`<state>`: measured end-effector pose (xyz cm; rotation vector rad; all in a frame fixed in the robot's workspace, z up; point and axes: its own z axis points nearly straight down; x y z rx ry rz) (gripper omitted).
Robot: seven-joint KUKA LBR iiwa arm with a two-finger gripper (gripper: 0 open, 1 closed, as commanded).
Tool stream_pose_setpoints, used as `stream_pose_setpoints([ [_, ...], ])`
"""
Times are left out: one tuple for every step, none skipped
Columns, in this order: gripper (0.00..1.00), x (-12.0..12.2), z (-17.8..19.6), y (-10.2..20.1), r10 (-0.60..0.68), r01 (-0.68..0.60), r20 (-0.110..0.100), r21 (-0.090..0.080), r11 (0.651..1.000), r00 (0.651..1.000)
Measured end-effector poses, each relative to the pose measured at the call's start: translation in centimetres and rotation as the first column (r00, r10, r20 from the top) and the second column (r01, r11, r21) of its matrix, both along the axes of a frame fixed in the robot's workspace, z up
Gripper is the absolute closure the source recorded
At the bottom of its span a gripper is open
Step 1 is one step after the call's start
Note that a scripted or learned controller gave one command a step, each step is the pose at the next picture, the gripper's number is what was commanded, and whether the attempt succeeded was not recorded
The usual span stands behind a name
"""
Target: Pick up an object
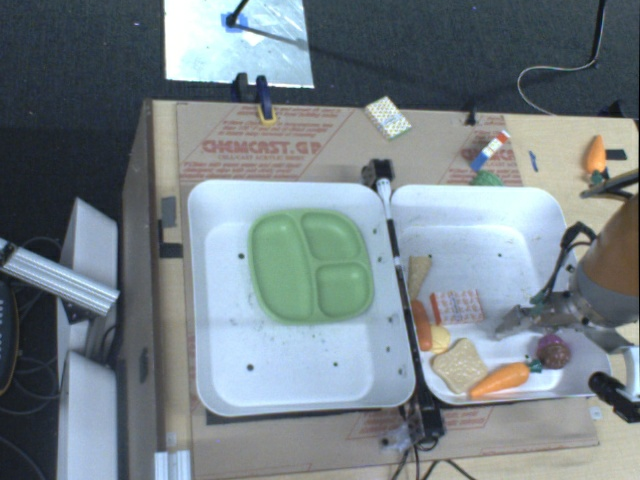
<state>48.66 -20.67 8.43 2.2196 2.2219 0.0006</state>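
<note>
My gripper (522,318) reaches in from the right and hangs low over the right bin (480,218), near its right wall. Just below it lies a dark purple round object (553,350). An orange carrot (500,378) rests along the bin's front wall, beside a slice of bread (460,364). Further left are a red-and-white patterned packet (457,306), an orange-red sausage-shaped piece (423,326) and a tan cracker (419,272). I see nothing held in the gripper.
The left bin (230,368) holds a green divided plate (310,266). A black divider strip (395,268) runs between the bins. Small items lie on the cardboard behind the bins: a checked block (387,117) and a red-blue piece (488,151).
</note>
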Motion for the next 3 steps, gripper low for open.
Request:
stream_pose_setpoints([
  [0.00,0.0,0.0,3.5,0.002,-0.002,0.000,0.001,1.000,1.000],
  [0.00,5.3,0.0,3.2,0.002,-0.002,0.001,0.000,1.000,1.000],
  [0.00,5.0,0.0,7.7,0.003,-0.003,0.000,0.000,1.000,1.000],
])
